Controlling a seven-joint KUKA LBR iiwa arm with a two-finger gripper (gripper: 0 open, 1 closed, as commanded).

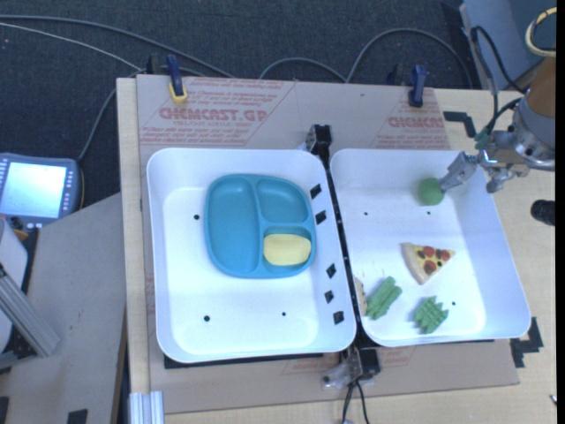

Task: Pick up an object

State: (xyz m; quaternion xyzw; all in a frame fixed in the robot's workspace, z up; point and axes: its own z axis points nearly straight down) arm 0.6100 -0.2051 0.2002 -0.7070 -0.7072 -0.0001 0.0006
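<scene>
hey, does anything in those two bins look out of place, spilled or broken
Nothing stands out. The blue tray lies flat in the left bin with a yellow piece in one compartment. In the right bin, the green ball, pizza slice and two green pieces lie apart, intact.

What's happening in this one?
The arm has its gripper spread open over the upper right of the right bin, beside a green ball but not gripping it. A pizza slice and two green toys lie lower in that bin. The left bin holds a blue tray with a yellow piece.
</scene>
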